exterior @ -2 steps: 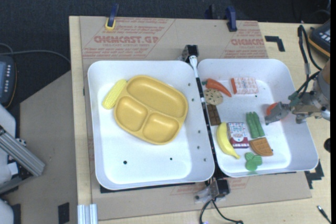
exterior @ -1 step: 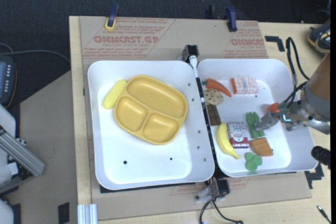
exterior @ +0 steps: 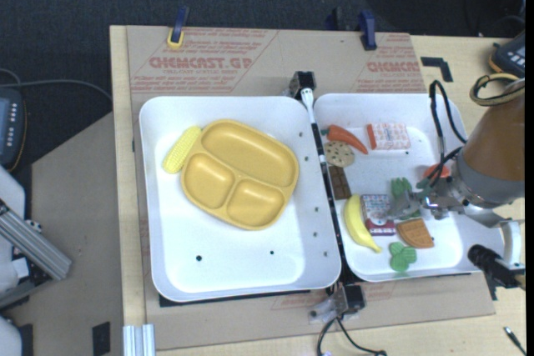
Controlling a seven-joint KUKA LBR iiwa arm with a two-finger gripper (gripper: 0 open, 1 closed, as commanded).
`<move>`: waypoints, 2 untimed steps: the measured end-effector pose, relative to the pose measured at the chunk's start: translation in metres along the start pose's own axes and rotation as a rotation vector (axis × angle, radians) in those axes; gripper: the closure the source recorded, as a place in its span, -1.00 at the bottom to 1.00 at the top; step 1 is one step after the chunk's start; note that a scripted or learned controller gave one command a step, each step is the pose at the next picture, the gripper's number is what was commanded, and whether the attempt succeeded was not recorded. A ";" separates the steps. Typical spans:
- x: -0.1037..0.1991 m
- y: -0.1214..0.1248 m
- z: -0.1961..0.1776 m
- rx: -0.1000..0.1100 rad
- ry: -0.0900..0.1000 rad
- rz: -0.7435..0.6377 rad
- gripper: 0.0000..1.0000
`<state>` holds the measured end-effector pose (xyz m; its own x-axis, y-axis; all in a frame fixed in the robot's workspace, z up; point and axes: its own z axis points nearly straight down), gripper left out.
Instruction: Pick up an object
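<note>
While the gripper (exterior: 406, 198) hangs low over the right bin (exterior: 446, 114), I cannot tell if its claw is released or clenched, and nothing shows between its tips. It sits in the middle of a crowd of small toy foods, and that crowd is where trouble could start.

Take the banana (exterior: 360, 224) as the marker. Just to its right lies a small printed packet (exterior: 377, 211), and the claw is right above that packet. Further right of the banana is a brown slice of toast (exterior: 416, 233), and below that slice a green leafy toy (exterior: 402, 257). Above the banana sit a round cookie (exterior: 339, 151) and a dark bar (exterior: 339, 180) (both close to the bin wall), with a carrot (exterior: 347, 137) and a red-and-white packet (exterior: 389, 136) higher still.

Because these things lie so close, the claw may pinch two at once, or push one away and close on air. The flat packet may be too thin to catch. The banana is round and could roll out.

Far left of the banana, the left bin (exterior: 158, 204) holds a yellow divided plate (exterior: 240, 173) and a corn cob (exterior: 182, 149).
</note>
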<state>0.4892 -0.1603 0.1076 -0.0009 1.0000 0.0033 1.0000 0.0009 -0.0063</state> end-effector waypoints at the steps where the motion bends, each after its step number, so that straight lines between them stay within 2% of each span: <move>1: 0.001 0.002 0.020 -0.008 0.002 0.000 -1.00; 2: 0.000 0.004 0.008 -0.016 -0.004 0.001 1.00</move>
<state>0.4927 -0.1601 0.0993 0.0002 1.0000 -0.0003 1.0000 -0.0002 0.0095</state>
